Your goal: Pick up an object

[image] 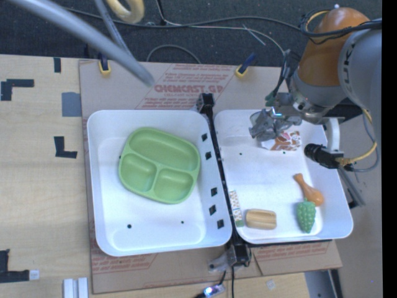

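hovering low over the far edge of the right bin (pixel 335 228), the gripper (pixel 265 126) sits just beside a red-and-white packet (pixel 286 141), which lies flat against the bin's far wall. whether the claw is wide or narrow i cannot tell; nothing shows between its tips. the likely slip: a flat packet pressed near the wall gives the tips little to bite, so they may close on air or push it into the wall. the other pickable things lie along the near edge: a bread roll (pixel 260 218), green grapes (pixel 305 216) and an orange drumstick (pixel 308 190). the left bin (pixel 99 166) holds a green tray (pixel 160 165). red print on the cardboard (pixel 186 85) past the bins seems to read "chemcast", the rest unclear.
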Available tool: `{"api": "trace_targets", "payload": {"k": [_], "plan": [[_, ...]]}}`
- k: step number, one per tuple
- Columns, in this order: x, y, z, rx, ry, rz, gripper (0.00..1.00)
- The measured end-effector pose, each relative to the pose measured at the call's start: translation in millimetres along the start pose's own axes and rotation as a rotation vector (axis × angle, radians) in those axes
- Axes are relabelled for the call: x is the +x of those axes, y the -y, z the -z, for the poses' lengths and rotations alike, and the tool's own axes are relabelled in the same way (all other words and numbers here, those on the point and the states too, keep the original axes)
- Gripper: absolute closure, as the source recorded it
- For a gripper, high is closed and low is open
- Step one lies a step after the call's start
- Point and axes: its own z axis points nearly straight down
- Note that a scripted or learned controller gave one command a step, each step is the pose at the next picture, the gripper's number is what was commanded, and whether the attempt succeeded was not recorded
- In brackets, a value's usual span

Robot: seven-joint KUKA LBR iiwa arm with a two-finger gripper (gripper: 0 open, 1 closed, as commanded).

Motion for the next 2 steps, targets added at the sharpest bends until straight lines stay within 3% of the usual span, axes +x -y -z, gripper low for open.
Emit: {"api": "trace_targets", "payload": {"k": [2], "plan": [[102,7,14,0.0,-0.001,0.005,1.0]]}}
